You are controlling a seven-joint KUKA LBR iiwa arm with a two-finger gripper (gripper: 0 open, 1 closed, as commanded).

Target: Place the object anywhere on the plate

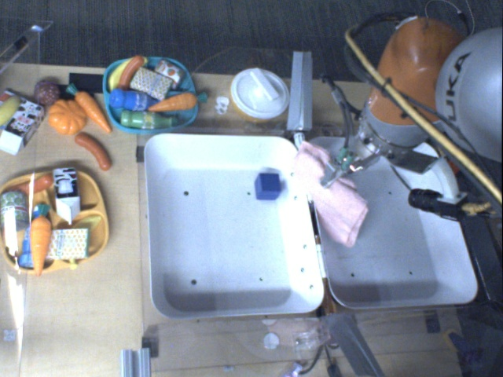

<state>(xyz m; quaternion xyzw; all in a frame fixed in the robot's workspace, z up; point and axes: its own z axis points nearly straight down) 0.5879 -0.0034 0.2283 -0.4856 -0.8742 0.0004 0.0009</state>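
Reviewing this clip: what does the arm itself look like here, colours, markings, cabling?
The arm has a rounded grey shell with dark KUKA lettering and an orange section toward the wrist. Thin cables, one yellowish, loop around it. The gripper is small, metallic and dark.

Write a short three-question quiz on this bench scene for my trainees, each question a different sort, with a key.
1. True or false: the blue block lies in the left bin.
2. The pink cloth lies: A) wholly in the left bin B) across the edge between both bins C) on the bench.
3. Fill in: the gripper is just above the ____.

Key: 1 true; 2 B; 3 cloth.
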